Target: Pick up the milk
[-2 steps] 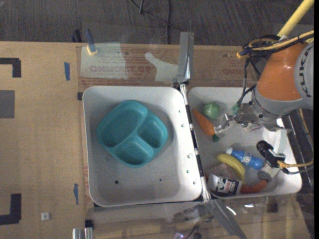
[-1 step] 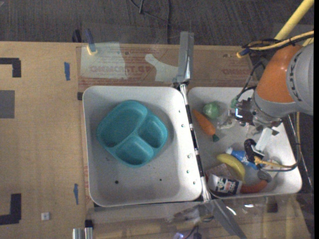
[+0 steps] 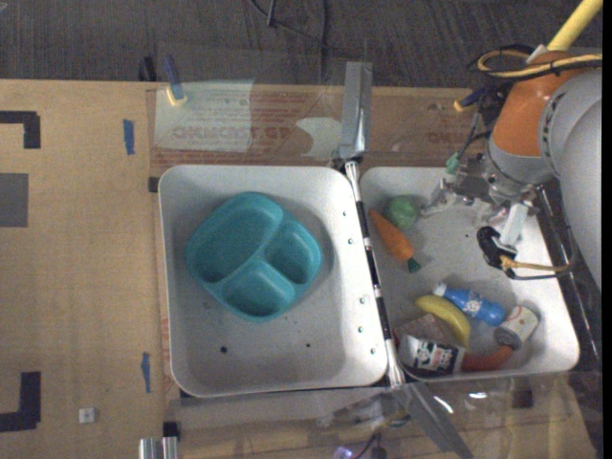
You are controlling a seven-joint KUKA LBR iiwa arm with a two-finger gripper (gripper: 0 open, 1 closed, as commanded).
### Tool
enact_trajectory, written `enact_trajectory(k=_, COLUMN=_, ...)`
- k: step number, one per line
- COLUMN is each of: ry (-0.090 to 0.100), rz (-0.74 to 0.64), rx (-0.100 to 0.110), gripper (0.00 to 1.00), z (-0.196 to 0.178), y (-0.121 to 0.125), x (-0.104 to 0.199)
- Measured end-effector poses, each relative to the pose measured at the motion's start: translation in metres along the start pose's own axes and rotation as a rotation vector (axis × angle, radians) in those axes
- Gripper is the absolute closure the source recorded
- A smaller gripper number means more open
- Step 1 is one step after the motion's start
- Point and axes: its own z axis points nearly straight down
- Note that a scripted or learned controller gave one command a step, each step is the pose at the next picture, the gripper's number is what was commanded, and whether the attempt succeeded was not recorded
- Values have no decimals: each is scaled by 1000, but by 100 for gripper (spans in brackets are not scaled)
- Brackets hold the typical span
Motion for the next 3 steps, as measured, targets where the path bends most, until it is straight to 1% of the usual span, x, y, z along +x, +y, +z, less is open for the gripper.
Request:
enact_trajectory(k=1, ry=-1, rz=-225, rx=0, gripper=0, z=-45, y=15, x=-27)
enact_trajectory(k=2, ry=1, rz=-337, rx=-1, gripper=0, z=0, y=-3, x=59)
enact_trajectory(k=3, ry=0, rz=-478, rx=-2, gripper=0, z=-87, y=-17, x=65)
